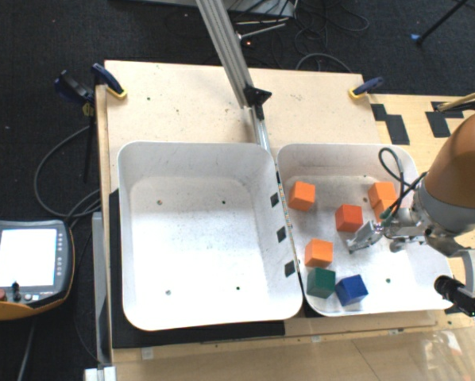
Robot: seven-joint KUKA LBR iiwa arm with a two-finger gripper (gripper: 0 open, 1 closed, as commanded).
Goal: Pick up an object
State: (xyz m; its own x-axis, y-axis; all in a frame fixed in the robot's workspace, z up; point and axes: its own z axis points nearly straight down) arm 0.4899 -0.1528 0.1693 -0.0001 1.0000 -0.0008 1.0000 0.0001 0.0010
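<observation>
Nothing is picked up yet, as far as I can judge: every block I can see lies on the floor of the right bin (428,304), and none sits in my grasp.

Nearest in that bin are the blue block (351,289) and the green block (321,282), side by side close to the near rim, the green one to the left. Just beyond the green one lies an orange block (318,252). Farther in, a darker red-orange block (349,217) rests near the middle of the bin, with another orange block (303,195) to its far left and a third (382,196) to its far right, partly behind my cabling.

My end effector (363,239) hangs low over the middle of the right bin, reaching in from the right, its tip just near and right of the red-orange block and right of the orange block by the green one. I cannot tell how far it is open; the metal parts blur together, and I see no block between them.

The left bin (134,213) sits beside it on the worktop (182,101).

What is left, I judge, is the whole of the grasp: settle over one block, close on it and lift it free. The red-orange block looks the closest candidate.
</observation>
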